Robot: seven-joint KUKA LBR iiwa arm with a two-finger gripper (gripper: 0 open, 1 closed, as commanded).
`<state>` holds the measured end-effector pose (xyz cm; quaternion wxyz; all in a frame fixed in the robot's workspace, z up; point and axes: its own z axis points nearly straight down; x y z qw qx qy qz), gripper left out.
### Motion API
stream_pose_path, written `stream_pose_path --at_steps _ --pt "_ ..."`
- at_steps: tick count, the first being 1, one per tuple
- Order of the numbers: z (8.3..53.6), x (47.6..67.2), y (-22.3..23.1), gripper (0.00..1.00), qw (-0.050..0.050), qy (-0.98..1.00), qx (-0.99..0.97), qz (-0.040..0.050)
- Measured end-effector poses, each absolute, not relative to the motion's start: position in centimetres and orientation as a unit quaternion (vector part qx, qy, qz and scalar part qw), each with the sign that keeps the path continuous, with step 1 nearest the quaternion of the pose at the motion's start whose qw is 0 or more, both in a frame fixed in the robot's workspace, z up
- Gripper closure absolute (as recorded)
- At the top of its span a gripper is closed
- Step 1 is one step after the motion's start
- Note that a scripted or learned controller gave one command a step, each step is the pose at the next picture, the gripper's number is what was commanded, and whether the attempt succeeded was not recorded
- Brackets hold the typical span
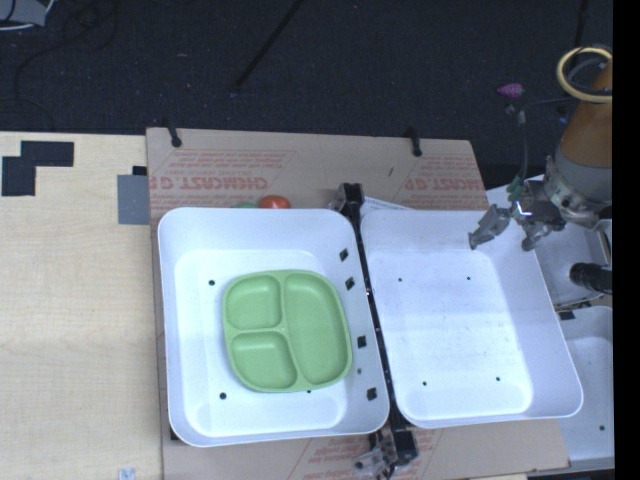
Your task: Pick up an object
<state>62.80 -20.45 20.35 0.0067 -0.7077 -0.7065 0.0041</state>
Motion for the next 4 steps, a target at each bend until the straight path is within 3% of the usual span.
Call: stream_pose_path --at_steps 1,3,4 --pt "21.2 63.1 -20.5 0.00 0.001 -0.707 -0.707 0.0005" --pt "9.3 62.5 -20.6 0.00 0.003 -0.708 -0.706 0.0017" --pt "8.8 62.5 -20.5 0.00 0.001 -0.708 -0.706 0.0009"
